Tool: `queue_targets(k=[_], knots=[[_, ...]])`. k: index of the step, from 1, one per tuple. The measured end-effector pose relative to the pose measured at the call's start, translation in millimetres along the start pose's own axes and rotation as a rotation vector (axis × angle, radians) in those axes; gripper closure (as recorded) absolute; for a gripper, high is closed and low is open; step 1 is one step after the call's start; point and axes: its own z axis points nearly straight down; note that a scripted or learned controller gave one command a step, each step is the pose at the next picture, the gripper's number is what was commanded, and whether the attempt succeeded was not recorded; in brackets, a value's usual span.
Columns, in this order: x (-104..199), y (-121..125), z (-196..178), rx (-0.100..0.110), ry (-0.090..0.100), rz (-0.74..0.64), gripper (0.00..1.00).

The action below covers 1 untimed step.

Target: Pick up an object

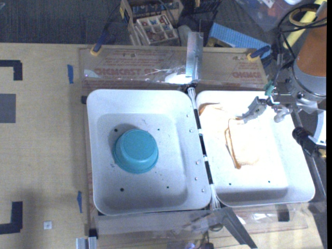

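I am hovering my gripper [253,111], its fingers spread apart and holding nothing, at the far edge of the right bin [295,191], and aiming to drop squarely over the pale flat object [244,144] lying just below and nearer me.

Setting: a robotics laboratory or test workshop, as is indicated by a light wooden bench [41,154] on which two shallow white bins [104,108] are fixed side by side, divided by a metal strip [194,61] and backed by a taped-down cardboard panel [135,69]. Black marker squares [11,69] and blue tape tabs [70,74] are seen on the bench top. Behind the bench, on dark carpet [57,12], a box of printed items [151,19], a black wire basket [202,1], plastic storage tubs [264,4] and loose black and yellow cables [301,17] are stored.
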Motion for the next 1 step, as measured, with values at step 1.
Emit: queue_targets(k=[1], knots=[[45.1, 24.1, 12.0, -0.004, -0.001, -0.122, 0.0]])
